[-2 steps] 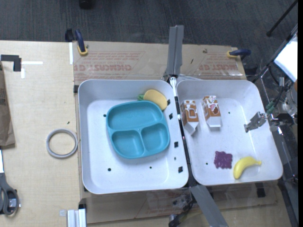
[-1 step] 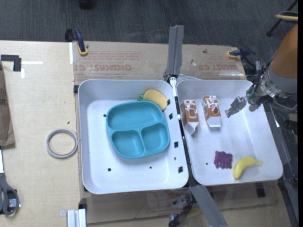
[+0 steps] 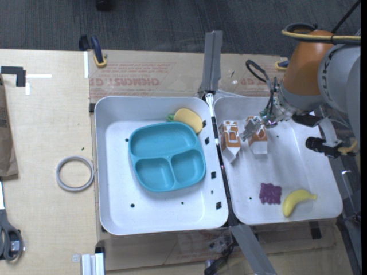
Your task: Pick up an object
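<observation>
Arm (image 3: 321,73) reaching leftward, wrist tilted, gripper (image 3: 252,129) lowered.

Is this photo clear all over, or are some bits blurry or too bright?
Camera view: even, soft light with faint shadows; the blue tray, banana and purple grapes look crisp; the white bins are bright but not washed out; the gripper is small and slightly soft.
</observation>
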